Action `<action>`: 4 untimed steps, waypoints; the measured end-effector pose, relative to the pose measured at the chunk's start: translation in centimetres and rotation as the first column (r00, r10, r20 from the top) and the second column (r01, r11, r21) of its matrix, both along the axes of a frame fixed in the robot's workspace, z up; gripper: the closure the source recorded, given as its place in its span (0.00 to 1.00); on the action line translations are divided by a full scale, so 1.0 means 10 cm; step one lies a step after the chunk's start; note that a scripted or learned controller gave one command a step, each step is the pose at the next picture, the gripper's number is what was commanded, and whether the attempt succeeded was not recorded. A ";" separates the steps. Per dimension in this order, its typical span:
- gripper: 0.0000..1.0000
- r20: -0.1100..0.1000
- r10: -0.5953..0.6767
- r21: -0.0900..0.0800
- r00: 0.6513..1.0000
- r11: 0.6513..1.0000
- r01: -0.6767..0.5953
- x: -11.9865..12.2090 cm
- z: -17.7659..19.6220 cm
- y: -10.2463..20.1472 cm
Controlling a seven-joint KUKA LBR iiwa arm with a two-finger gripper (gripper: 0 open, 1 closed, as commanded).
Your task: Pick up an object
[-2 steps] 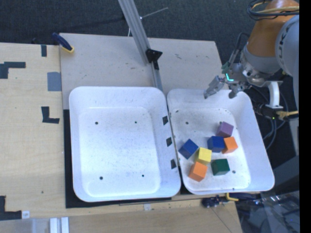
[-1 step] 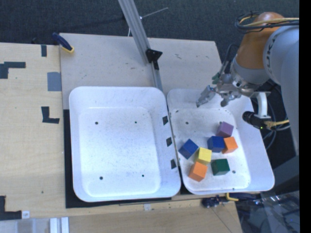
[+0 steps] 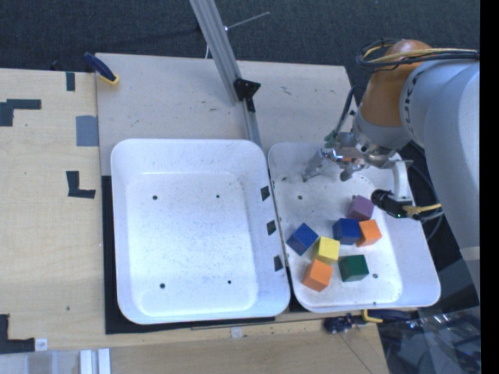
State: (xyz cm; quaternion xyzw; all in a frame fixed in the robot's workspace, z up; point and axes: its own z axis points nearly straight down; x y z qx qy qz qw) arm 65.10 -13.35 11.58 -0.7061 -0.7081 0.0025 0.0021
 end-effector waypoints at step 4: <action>1.00 0.013 -0.001 -0.001 1.000 1.000 0.001 0.02 1.12 0.03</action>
